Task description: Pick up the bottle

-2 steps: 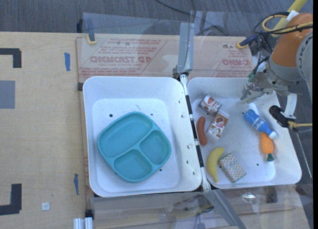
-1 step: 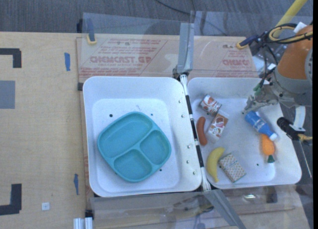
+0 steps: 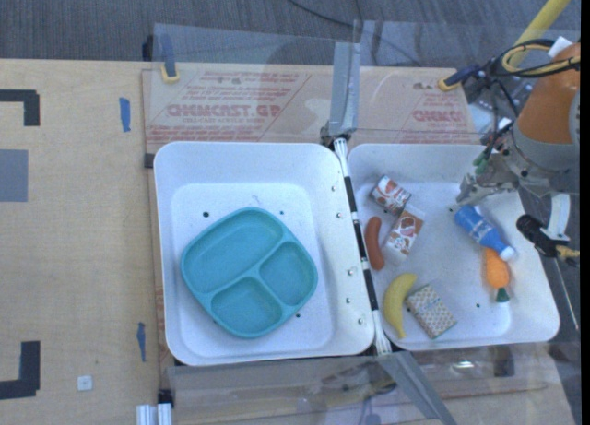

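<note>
Camera view: gripper, opening unclear, hovers just above the blue bottle, which lies diagonally toward the right bin's right edge.

Even, diffuse overhead light fills the scene, moderately bright and free of harsh glare. The white bins look slightly washed out, and objects cast only faint, soft shadows. Clear panels toward twelve o'clock carry pale reflections. Focus is fairly soft throughout, and the grey arm at three o'clock looks blurry.
</note>
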`<state>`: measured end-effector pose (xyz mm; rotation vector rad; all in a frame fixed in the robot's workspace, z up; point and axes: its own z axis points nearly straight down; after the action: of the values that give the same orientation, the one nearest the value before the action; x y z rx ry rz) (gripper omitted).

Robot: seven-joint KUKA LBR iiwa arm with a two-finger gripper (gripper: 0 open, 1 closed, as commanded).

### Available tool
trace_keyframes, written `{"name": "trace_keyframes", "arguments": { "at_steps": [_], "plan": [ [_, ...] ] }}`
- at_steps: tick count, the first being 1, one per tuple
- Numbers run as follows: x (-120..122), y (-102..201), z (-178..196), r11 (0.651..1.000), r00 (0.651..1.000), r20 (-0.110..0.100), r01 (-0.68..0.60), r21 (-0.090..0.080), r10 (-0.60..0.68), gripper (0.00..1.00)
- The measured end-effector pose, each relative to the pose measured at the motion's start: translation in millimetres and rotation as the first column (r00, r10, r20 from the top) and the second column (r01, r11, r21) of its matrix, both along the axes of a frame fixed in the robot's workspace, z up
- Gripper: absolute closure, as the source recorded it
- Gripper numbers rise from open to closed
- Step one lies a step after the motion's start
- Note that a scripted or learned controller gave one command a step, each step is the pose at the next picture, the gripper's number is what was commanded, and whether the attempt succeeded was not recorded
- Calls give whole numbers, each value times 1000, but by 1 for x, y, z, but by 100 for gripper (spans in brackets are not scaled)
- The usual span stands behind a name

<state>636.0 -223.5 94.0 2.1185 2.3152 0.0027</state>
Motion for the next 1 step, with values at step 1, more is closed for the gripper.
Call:
{"name": "trace_keyframes", "arguments": {
  "at_steps": [1],
  "plan": [
    [1,7,-1,1000,1000,-4,-6,10,6,0]
  ]
}}
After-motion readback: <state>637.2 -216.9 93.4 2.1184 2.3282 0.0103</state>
